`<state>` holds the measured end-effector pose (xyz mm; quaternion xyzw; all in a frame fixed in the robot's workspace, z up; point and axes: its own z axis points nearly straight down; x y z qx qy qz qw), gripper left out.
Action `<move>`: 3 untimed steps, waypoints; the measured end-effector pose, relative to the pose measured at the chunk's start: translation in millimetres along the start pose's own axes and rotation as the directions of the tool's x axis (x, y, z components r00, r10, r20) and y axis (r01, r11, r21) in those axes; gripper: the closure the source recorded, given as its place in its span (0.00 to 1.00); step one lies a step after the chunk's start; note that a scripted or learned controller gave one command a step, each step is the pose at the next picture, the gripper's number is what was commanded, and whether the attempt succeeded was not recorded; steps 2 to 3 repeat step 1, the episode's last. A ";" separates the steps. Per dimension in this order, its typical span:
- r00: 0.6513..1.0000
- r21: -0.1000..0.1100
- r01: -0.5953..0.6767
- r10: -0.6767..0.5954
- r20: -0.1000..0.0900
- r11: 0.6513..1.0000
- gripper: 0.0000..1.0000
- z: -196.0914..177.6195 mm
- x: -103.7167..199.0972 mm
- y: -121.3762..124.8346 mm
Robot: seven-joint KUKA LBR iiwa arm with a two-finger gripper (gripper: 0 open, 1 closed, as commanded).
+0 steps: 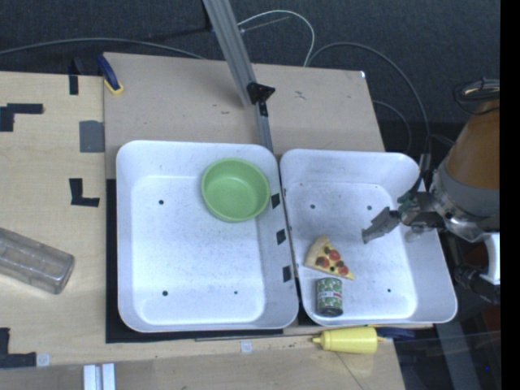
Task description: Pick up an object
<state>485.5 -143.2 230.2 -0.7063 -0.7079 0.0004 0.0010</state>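
A toy pizza slice [328, 258] lies in the right bin [357, 169], near its left side. Just below it stands a small green can [329, 296] at the bin's front wall. A green bowl [235, 189] sits at the back right of the left bin [154, 218]. My gripper [391, 214] hovers over the right part of the right bin, to the right of and a little behind the pizza slice. Its fingers [375, 228] are spread open with nothing between them.
A yellow squeeze bottle [351, 340] lies on the bench just in front of the right bin. A clear plastic container [32, 260] rests at the far left. A grey pole [236, 47] slants down to where the bins meet at the back.
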 end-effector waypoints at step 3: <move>1.000 0.000 0.000 0.000 0.000 1.000 0.00 0.0 -0.1 0.0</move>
